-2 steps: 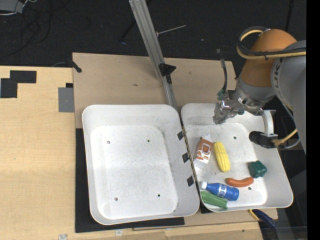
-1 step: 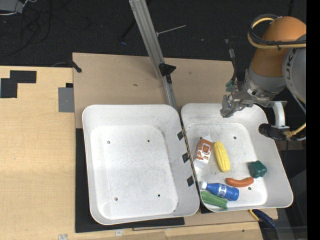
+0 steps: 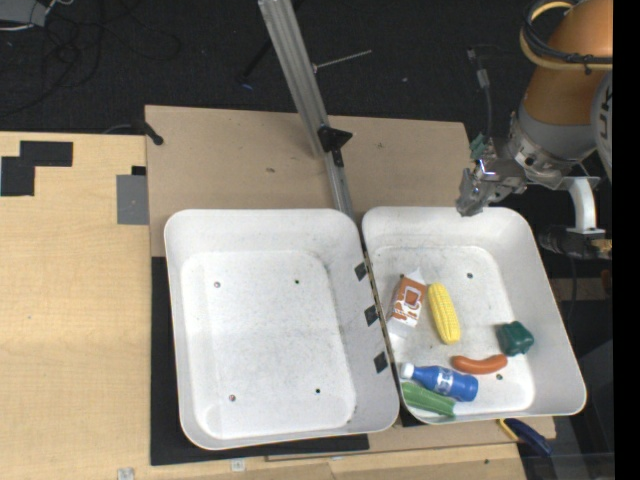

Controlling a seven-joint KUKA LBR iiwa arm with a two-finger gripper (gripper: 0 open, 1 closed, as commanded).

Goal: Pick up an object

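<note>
Nearest the camera, at the right bin's front edge, lie a green piece and a blue bottle, touching each other. Just behind them rests a sausage, with a dark green block beside it to the right. Further back sit a corn cob and an orange-and-white packet, side by side near the divider. The left bin lies alongside on the worktop. Farthest off, the tool hovers above the right bin's back rim, well apart from every object; whether it is apart or together cannot be told at this size. Nothing looks gripped, so the pick seems not yet begun: choosing, descending, closing and lifting all remain.
</note>
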